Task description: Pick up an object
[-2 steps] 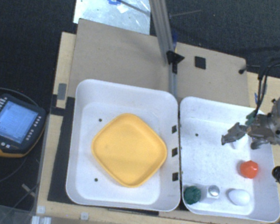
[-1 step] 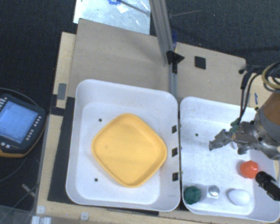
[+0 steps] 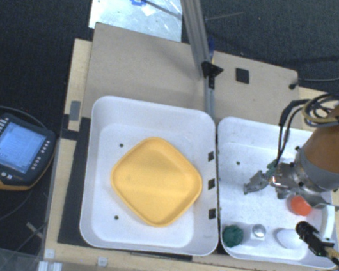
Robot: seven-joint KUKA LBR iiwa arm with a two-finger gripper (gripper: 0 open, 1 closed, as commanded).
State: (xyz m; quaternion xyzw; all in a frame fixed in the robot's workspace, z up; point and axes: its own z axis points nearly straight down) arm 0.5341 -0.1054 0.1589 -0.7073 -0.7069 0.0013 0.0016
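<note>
My gripper (image 3: 256, 183) hangs over the middle of the right bin (image 3: 246, 145), pointing left and down, with bare bin floor under it. An orange-red object (image 3: 301, 205) lies just right of it, partly hidden by the wrist. Along the bin's front edge sit a dark green round object (image 3: 233, 234), a small grey round object (image 3: 259, 231) and a white oval object (image 3: 285, 237). Nothing shows between the fingers.
A yellow square plate (image 3: 157, 181) with rounded corners lies in the left bin (image 3: 103, 152). A metal pole (image 3: 198, 29) slants over the bench behind the bins. A teach pendant (image 3: 9, 150) lies on the floor at the left.
</note>
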